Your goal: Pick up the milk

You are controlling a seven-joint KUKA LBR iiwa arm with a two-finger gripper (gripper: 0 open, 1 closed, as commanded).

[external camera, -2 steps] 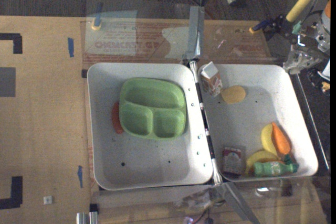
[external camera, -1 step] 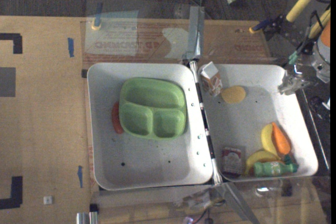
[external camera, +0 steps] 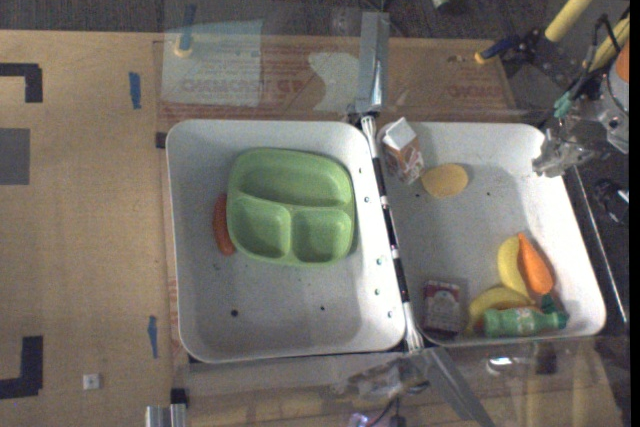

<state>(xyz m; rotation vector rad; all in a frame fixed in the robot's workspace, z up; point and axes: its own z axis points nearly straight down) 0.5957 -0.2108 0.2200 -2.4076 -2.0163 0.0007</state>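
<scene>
The arm is cut off by the right edge, its pincer too blurred to tell how its fingers stand, and the print on the small red packet is too small to read.

1. The two bins are white, with small dark specks on their floors.
2. The divided plate in the left bin is light green.
3. A sausage-like piece beside it is orange-red.
4. The milk carton is white on top with a brown-and-red printed side.
5. The round flat piece is pale yellow.
6. The carrot is orange; the banana is yellow.
7. The bottle is green.
8. The small packet is red and white.
9. The surface is light tan wood with blue tape strips and black marks.
</scene>
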